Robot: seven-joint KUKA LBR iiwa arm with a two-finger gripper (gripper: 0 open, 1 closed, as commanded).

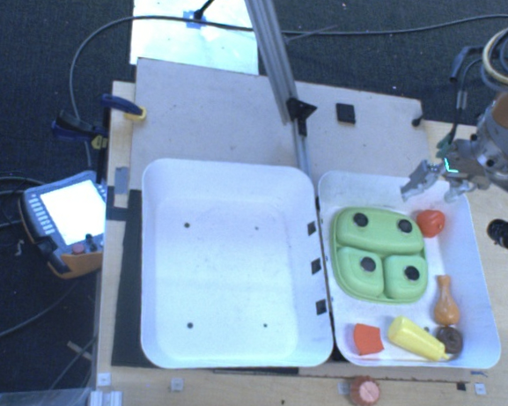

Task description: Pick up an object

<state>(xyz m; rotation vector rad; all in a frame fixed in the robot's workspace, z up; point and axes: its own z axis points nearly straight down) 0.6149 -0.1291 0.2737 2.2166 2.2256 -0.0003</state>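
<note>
The right bin (485, 289) holds several objects. A green moulded block (380, 253) with black dots fills its middle. A red round piece (430, 223) lies at its upper right, an orange gourd-shaped piece (444, 301) by the right wall. A yellow piece (417, 337), a brown ring (449, 339) and an orange-red block (367, 339) lie along the front. My gripper (437, 185) hangs open above the bin's far edge, just above and left of the red piece, with nothing between its fingers.
The left bin (158, 234) has only small dark specks in it. A slanted metal pole (275, 58) ends at a black clamp near the bins' far junction. A small round brownish thing (363, 391) lies on the bench front. A teach pendant (62, 221) sits far left.
</note>
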